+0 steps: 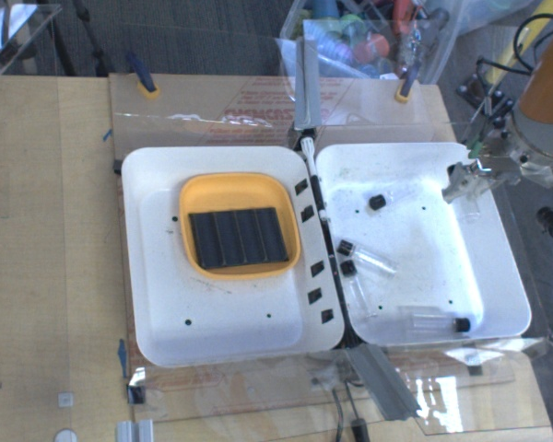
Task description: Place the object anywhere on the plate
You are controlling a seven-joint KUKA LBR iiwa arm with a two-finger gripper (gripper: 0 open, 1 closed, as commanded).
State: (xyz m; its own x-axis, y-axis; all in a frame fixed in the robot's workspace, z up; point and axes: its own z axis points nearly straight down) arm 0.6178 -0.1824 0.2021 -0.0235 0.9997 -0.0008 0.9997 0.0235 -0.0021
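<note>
A yellow plate (240, 191) is seen in the left bin (157, 330), and a dark ribbed block (238, 238) is lying flat on it. The gripper (463, 180) is positioned over the right bin's (498, 284) far right edge, well apart from the plate. Whether its fingers are open or closed cannot be told.

Slab (238, 238) on plate (195, 194), left bin (157, 320).
</note>
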